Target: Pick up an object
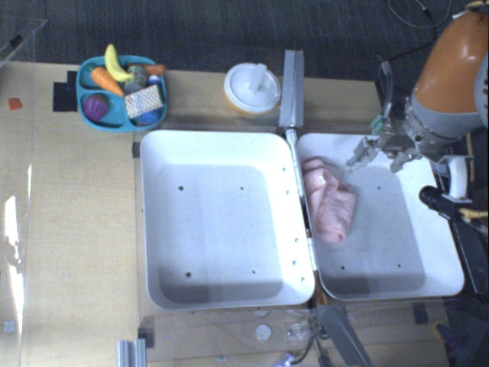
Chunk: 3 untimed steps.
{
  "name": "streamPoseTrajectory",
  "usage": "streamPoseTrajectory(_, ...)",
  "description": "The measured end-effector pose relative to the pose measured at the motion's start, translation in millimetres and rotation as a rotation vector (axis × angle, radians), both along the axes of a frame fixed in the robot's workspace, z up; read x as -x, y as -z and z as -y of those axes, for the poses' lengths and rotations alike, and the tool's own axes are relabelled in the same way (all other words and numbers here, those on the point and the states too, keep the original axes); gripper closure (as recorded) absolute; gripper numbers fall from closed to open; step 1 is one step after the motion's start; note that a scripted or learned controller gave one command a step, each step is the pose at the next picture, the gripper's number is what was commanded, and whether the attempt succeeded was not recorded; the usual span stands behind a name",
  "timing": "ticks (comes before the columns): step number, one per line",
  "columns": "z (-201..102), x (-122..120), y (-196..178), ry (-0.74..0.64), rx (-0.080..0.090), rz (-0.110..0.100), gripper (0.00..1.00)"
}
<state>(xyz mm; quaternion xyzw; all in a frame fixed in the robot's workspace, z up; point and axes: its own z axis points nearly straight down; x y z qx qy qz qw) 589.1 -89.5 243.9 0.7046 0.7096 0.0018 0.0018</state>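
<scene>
The claw (380, 154), fingers apart, hangs just right of the soft, light, crumpled pink cloth (330, 201); pinching its bunched middle looks best.

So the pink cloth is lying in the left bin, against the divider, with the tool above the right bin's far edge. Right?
Not quite. In the camera view the pink cloth lies in the right bin, against the divider. The left bin doesn't hold it. The tool is above the right bin's far edge, as you said.
</scene>
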Motion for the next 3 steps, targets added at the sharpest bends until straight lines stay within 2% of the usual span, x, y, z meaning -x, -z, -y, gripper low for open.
streamPoseTrajectory(1,19,3,-31,0.137,0.0,0.002,0.0)
streamPoseTrajectory(2,14,-2,140,0.017,0.0,0.003,0.0)
streamPoseTrajectory(3,-3,-36,148,-0.175,0.005,0.013,0.0)
